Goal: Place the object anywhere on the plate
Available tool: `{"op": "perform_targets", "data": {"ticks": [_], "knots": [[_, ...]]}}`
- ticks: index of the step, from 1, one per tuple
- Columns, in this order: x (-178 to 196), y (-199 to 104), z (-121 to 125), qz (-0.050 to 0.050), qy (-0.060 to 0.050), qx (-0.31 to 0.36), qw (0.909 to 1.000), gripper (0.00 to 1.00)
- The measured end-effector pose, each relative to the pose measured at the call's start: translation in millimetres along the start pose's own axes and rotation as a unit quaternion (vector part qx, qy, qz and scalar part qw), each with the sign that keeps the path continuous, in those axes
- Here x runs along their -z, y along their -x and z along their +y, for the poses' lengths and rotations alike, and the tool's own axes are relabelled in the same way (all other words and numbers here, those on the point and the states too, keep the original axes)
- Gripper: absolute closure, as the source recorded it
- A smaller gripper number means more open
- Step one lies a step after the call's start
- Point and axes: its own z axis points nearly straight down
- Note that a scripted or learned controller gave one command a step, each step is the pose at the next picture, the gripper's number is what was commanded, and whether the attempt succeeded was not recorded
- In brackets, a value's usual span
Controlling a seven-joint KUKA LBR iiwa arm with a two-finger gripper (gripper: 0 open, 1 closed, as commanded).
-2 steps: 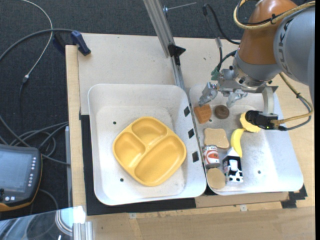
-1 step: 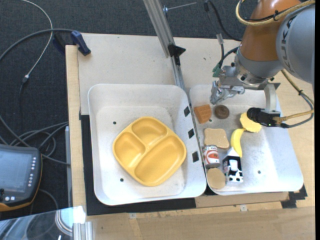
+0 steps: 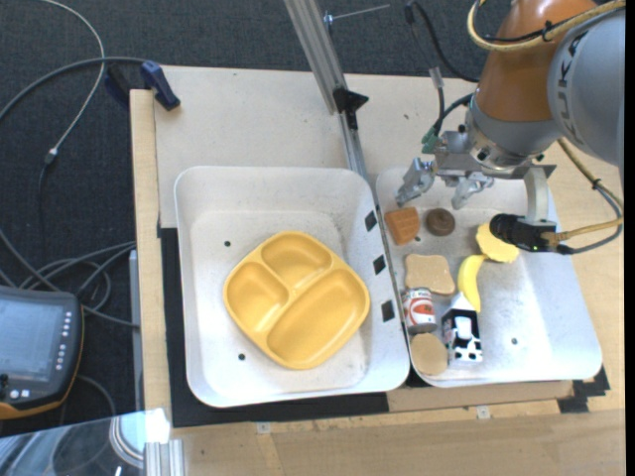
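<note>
- Yellow plate [image 3: 297, 298], three-sectioned, lies left of centre in the left bin [image 3: 198, 196].
- Right bin [image 3: 556, 305], centre-right, holds toy foods: waffle [image 3: 402, 225], bread slice [image 3: 430, 274], banana [image 3: 469, 281].
- Gripper [image 3: 441, 188] hovers above them, fingers apart, grasping nothing.

Under me is a pale wooden bench [image 3: 248, 117], speckled, filling the middle of the frame. Two shallow white bins sit on it side by side: the left bin [image 3: 198, 206] at centre, the right bin [image 3: 556, 305] toward the lower right. A blue clamp [image 3: 159, 82] grips the bench's upper left corner. A slanted metal rail [image 3: 322, 58] comes down from the top edge to between the bins.
</note>
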Motion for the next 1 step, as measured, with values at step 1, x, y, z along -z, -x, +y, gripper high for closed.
{"op": "perform_targets", "data": {"ticks": [1], "knots": [[-20.7, -14.6, -9.1, -0.001, -0.004, 0.001, 1.0, 0.0]]}}
